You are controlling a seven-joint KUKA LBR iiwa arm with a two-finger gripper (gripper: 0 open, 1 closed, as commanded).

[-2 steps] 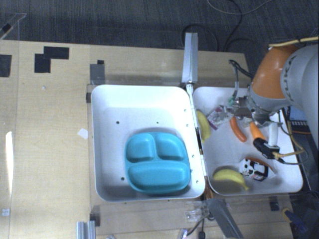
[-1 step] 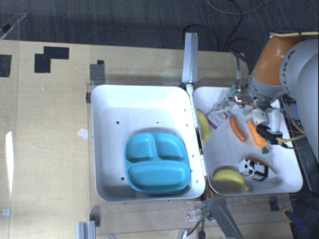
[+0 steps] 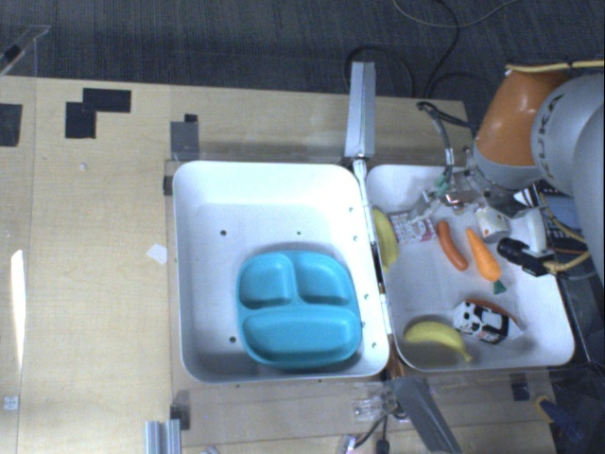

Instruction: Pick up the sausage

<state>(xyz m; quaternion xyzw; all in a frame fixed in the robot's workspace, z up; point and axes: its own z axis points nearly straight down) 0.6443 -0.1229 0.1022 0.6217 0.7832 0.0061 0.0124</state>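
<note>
Basically, sausage (image 3: 451, 245) lay in the right bin (image 3: 558, 343) beside the carrot (image 3: 483, 255); gripper (image 3: 452, 193) hovered just above it, pincer state unclear. No readable labels, possibly blur.

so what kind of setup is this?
Likely a robot-manipulation lab bench: two white bins side by side, toy food like a sausage and carrot, and loose cables on carpet.

You see the gripper (image 3: 452, 195) hanging over the right bin (image 3: 548, 348), just above the sausage (image 3: 452, 245). A carrot (image 3: 483, 255) lies just beside the sausage, a banana (image 3: 437, 338) near the front wall. The left bin (image 3: 198, 253) holds a blue tray (image 3: 298, 308).
</note>
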